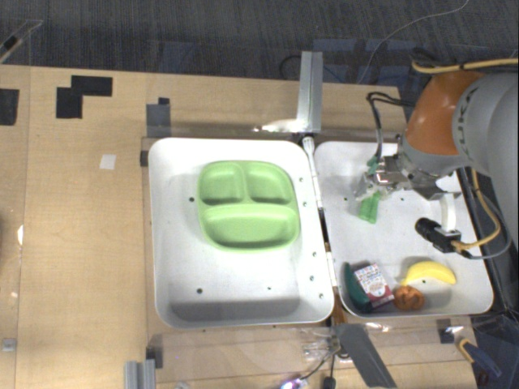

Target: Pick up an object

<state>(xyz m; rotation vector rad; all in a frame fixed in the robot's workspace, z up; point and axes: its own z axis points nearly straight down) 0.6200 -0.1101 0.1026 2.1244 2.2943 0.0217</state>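
Note:
My gripper (373, 185) hangs over the upper left part of the right bin (478, 298), reaching in from the right. A small green object (369, 210) sits directly below and to the left of the gripper's tip, touching or nearly touching it. I cannot tell from this angle whether it is held. At the bin's front lie a dark teal box with a white and red label (369, 285), a yellow banana (430, 274) and a small reddish-brown item (409, 299).
The left bin (174, 298) holds a green divided plate (246, 203) in its middle. A metal divider (318, 217) separates the two bins. The grey arm with its orange band (438, 120) crosses the right bin's upper right corner.

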